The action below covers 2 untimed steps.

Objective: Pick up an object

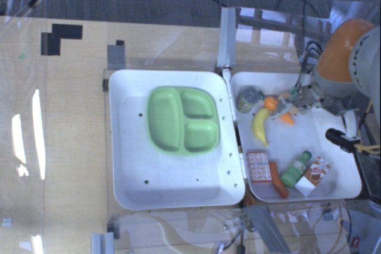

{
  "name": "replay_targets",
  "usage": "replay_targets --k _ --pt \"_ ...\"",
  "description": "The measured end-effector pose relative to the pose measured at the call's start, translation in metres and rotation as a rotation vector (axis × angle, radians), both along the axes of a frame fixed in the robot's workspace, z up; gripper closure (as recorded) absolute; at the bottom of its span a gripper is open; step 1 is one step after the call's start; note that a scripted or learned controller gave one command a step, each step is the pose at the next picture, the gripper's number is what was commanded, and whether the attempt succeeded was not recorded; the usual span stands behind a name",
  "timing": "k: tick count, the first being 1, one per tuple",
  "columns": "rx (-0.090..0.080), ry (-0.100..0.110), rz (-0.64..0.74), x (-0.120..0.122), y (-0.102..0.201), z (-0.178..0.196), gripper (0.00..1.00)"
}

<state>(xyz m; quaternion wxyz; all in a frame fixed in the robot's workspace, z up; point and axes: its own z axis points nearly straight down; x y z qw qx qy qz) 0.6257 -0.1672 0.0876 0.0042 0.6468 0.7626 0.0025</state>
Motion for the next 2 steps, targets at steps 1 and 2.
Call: replay_targets --k 1,2 --pt "0.001 0.0 0.006 0.001 0.002 0.011 1.0" --pt "0.0 0.0 -0.002 0.045 0.038 0.127 1.0"
